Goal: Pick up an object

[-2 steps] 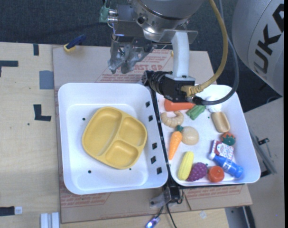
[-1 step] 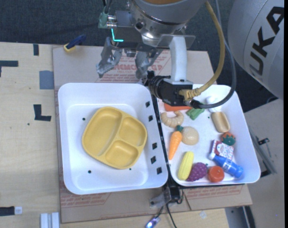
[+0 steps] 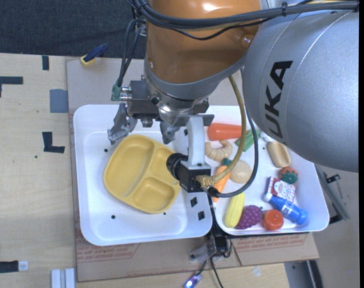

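The yellow plate (image 3: 140, 174) fills the middle of the left bin (image 3: 86, 179). Bare floor runs in a strip from 6 to 9 o'clock along the walls, widest at 7. The arm (image 3: 199, 35) and gripper (image 3: 144, 131) hang over the plate's 12 o'clock rim, closing that side from above.

The right bin (image 3: 277, 231) is crowded: carrot (image 3: 223, 131) at 11 o'clock, bread roll (image 3: 278, 153) at 1, blue bottle (image 3: 289, 210) at 5, grapes (image 3: 249, 216) and corn (image 3: 234, 210) at 7. Free floor there is a narrow gap near the centre and a thin strip at 3 o'clock.
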`<control>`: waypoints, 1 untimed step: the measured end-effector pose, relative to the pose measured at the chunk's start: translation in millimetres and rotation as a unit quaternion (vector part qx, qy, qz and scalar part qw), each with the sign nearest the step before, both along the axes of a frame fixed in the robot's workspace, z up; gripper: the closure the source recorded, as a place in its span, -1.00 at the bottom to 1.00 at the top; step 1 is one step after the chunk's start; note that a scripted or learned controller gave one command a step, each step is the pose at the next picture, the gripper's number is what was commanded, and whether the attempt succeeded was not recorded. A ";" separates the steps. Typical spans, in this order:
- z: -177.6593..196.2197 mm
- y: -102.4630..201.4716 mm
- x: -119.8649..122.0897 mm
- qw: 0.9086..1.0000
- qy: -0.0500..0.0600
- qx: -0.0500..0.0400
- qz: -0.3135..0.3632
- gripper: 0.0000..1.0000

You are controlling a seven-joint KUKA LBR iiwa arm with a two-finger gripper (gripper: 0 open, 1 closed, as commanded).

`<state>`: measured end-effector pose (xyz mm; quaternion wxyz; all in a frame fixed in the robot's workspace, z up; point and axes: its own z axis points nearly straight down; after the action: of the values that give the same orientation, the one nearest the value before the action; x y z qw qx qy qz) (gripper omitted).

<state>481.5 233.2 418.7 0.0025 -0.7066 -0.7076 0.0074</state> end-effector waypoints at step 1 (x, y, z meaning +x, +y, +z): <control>16.9 0.5 1.7 1.000 -0.005 0.002 0.001 1.00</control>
<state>483.2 233.7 435.6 0.0001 -0.7057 -0.7085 0.0021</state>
